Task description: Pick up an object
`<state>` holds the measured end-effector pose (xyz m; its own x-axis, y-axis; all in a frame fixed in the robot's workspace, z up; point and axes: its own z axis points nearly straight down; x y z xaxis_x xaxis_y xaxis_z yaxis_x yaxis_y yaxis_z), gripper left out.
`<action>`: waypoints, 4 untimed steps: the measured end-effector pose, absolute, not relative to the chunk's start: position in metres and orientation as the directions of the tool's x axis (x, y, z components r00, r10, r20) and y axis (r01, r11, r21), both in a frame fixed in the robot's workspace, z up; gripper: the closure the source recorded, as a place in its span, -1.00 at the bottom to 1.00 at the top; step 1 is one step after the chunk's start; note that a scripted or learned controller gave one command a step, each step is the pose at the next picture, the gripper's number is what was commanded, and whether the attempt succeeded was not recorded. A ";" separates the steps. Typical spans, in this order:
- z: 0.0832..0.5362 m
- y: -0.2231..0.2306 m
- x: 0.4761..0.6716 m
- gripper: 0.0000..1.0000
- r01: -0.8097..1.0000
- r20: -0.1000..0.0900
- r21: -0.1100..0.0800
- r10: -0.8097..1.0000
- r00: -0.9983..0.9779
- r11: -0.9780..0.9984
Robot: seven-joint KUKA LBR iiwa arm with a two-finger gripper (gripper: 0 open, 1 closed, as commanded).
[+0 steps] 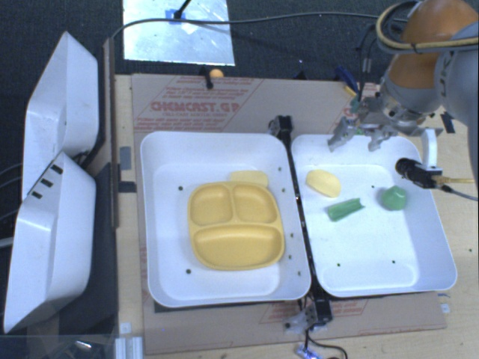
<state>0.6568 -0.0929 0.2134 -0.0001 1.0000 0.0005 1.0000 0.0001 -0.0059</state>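
From above, the tool hangs over the back rim of the right bin, its two fingers spread apart with nothing between them. Inside that bin, a pale yellow piece lies nearest the tool, a green block just beyond it, and a green lump off to the side. The left bin holds a yellow divided tray. I'd worry the descent catches the bin's rim, or the fingers nudge the rounded yellow piece aside.

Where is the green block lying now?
The green block lies in the right bin, near its middle, just below the pale yellow piece and left of the green round piece.
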 end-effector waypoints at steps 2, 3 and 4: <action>0.157 -0.095 0.663 -1.00 1.000 0.000 -0.004 1.000 0.000 0.000; 0.108 -0.104 0.658 -1.00 1.000 0.000 -0.003 1.000 0.001 -0.001; 0.085 -0.104 0.659 -1.00 1.000 0.001 0.002 1.000 0.000 0.000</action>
<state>0.6587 -0.1037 0.0847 -0.0004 1.0000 0.0006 1.0000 0.0004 0.0022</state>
